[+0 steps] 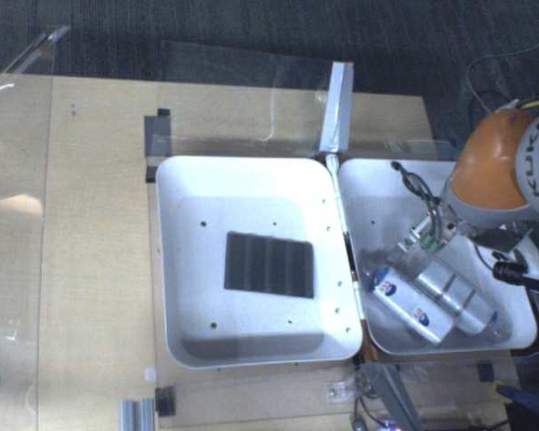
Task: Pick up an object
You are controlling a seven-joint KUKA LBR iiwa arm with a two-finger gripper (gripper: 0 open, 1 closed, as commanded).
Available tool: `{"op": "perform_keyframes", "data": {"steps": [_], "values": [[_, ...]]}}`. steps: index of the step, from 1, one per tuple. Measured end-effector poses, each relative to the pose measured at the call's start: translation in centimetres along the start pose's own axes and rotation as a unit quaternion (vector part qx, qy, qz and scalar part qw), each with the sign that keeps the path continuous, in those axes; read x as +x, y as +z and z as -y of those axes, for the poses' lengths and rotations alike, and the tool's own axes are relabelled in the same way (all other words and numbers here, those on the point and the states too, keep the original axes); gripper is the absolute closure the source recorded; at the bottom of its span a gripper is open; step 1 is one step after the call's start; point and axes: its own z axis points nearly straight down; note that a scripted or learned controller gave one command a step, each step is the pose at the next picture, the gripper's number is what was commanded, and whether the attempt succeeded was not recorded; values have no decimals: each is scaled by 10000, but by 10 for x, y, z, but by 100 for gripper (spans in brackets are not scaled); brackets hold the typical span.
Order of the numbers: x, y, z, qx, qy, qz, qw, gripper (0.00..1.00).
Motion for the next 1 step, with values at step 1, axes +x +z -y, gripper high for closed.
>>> {"op": "perform_keyframes", "data": {"steps": [1], "values": [[34, 0, -23, -16, 201, 2, 9998, 0]]}}
